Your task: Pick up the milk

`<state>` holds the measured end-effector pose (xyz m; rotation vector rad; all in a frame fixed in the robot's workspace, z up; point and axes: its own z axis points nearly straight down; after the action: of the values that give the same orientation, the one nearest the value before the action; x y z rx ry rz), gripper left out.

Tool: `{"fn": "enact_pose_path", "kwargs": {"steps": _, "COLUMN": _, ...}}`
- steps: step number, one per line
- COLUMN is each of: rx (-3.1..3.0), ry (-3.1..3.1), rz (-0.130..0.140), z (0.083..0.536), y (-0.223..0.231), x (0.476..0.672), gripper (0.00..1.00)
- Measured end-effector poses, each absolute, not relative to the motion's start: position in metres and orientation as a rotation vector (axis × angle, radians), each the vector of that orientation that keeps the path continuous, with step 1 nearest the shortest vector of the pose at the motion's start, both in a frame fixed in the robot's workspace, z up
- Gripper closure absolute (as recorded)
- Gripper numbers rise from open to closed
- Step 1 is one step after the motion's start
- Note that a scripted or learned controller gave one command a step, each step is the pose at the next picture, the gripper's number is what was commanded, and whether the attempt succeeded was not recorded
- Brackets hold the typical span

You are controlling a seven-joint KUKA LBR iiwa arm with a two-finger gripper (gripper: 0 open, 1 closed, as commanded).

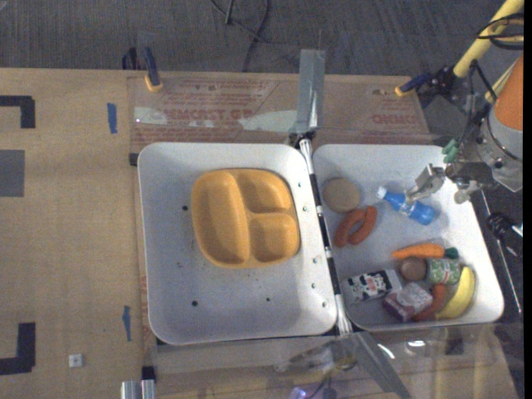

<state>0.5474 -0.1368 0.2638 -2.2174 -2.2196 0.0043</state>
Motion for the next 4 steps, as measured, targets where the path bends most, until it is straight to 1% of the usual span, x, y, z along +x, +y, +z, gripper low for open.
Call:
{"fn": "enact_pose_path", "kwargs": {"steps": 1, "rx": -2.083, "ry": -2.345, "rz": 0.003, "z": 0.121, "y": -0.113, "x": 0.497, "gripper": 0.00}}
{"fn": "enact_pose_path", "kwargs": {"steps": 2, "rx": -2.410, "ry": -2.011, "rz": 0.006, "z": 0.181, "y": -0.030, "x": 0.549, "gripper": 0.00}}
{"fn": "enact_pose_path", "kwargs": {"steps": 3, "rx": -2.400, "ry": -2.019, "rz": 0.008, "z": 0.219, "y": -0.086, "x": 0.479, "gripper": 0.00}}
{"fn": "enact_pose_path", "kwargs": {"steps": 4, "rx": -2.465, "ry": -1.939, "rz": 0.009, "z": 0.181, "y": -0.041, "x": 0.479, "gripper": 0.00}}
